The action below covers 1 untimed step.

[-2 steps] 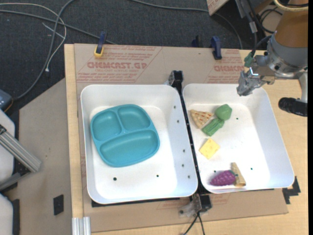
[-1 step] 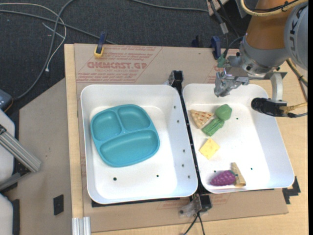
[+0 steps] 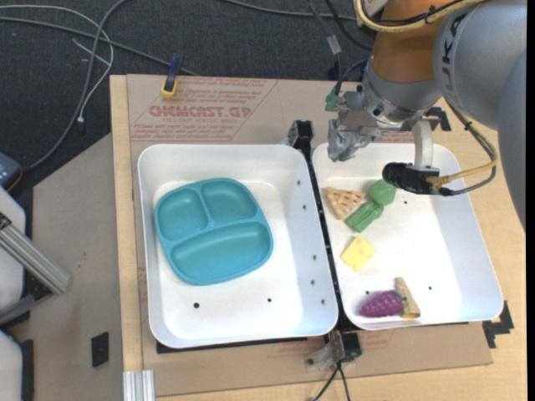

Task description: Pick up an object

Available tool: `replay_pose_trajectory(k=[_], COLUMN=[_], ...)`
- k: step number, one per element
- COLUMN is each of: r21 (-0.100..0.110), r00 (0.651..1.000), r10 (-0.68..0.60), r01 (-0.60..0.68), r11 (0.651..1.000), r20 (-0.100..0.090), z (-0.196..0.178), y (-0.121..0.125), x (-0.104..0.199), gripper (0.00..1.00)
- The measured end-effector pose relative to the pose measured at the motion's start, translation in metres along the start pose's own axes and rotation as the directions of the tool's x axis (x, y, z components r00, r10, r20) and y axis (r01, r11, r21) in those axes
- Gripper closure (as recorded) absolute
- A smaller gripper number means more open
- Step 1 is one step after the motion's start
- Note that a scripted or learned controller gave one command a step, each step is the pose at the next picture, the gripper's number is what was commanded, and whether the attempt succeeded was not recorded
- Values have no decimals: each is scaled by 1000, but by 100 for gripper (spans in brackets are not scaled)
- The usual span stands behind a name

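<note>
- Loose toy food lies in the right bin: a pizza slice, a green vegetable touching it, a yellow cheese wedge and purple grapes beside a tan piece.
- The gripper hangs over that bin's far left corner, just above the pizza slice, with nothing between its fingers; whether they are parted or together cannot be told.
- The left bin holds a teal divided plate.
- Both bins rest on cardboard.

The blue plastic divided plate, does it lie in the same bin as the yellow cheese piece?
No, the blue plastic divided plate lies in the left white bin; the yellow cheese piece lies in the right white bin.
</note>
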State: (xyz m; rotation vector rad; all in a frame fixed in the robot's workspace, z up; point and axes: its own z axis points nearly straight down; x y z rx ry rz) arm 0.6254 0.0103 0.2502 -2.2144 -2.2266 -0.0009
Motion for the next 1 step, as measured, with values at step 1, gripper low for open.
replay_pose_trajectory(k=[1], r21=[-3], r00=[1000], r10=[1], r01=[-1], r11=[1000], r20=[0], z=[3], y=[20], x=[49], gripper=[100])
